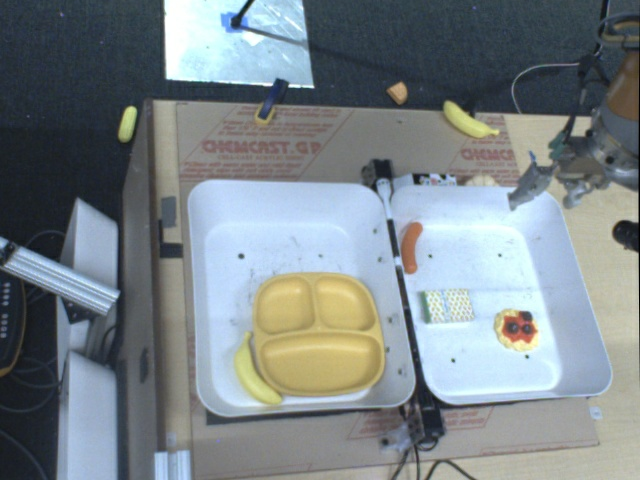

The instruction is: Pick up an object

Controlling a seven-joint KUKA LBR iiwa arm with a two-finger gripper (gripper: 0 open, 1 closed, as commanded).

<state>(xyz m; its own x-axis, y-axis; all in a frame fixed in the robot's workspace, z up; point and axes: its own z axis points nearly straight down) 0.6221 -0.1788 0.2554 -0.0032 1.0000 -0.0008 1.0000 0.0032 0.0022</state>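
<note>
"CHEMCAST GP" — bench sheet

The grey metal arm reaches in at the far right of the scene, its wrist low over that side. From it hangs the grey two-finger gripper, tilted down and to the left. Its two fingers stand apart with nothing between them (the left one shows as a pale slanted blade, the right one is shorter and darker).
</note>
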